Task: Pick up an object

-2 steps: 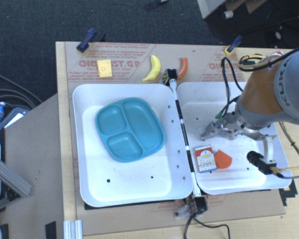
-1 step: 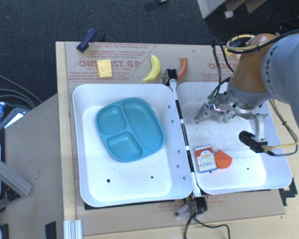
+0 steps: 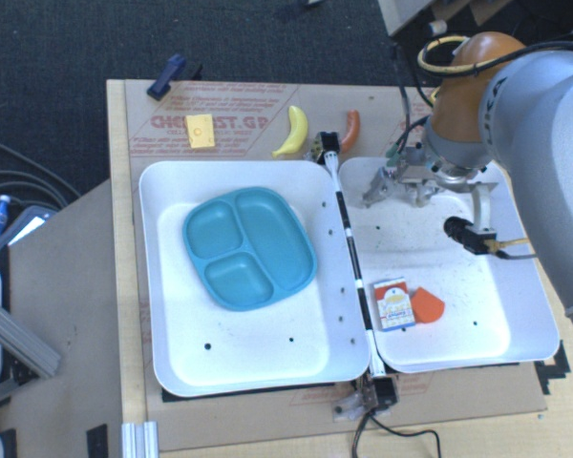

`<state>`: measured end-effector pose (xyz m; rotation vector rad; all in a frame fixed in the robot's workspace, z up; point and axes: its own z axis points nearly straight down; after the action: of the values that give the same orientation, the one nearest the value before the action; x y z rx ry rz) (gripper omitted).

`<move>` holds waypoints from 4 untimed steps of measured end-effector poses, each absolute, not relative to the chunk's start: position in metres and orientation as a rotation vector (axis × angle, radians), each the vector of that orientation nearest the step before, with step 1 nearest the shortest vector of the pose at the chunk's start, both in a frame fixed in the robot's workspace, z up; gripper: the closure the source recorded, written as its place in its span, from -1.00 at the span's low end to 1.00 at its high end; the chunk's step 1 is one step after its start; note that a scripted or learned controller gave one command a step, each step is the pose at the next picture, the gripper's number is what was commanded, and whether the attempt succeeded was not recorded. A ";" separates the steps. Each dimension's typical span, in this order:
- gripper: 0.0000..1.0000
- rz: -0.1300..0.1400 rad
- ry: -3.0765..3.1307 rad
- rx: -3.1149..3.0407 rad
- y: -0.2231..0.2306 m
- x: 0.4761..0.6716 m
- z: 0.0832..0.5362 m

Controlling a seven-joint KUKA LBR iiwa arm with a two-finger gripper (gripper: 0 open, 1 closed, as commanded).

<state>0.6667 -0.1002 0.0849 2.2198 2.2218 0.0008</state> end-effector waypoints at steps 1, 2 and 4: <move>1.00 0.002 2.220 2.217 -0.100 0.667 0.096; -1.00 0.001 2.220 2.217 -0.100 0.667 0.095; -1.00 0.002 2.219 2.215 -0.100 0.668 0.106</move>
<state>0.6679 -0.1000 0.1057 2.2151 2.2187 0.0024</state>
